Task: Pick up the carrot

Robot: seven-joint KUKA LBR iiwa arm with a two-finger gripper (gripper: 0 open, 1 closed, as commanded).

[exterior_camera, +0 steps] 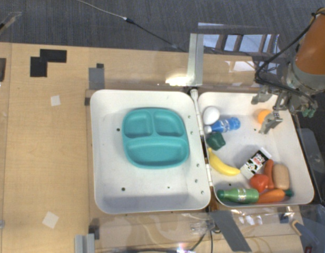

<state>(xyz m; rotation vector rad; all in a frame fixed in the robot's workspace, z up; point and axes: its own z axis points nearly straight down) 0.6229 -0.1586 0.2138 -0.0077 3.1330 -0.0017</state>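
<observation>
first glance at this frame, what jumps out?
The teal divided plate alone in the middle of the left bin. Then the clutter in the right bin: a yellow banana, a green bottle and the carrot along its near edge. The gripper hangs over that bin's far right corner, beside a small orange piece.

The arm's orange band (314,49) was broad, rounded and glossy, sitting above a grey wrist section. Black cables (273,62) looped beside it. The gripper (273,117) was pale grey metal, with slim fingers and small bracket-like parts.
</observation>
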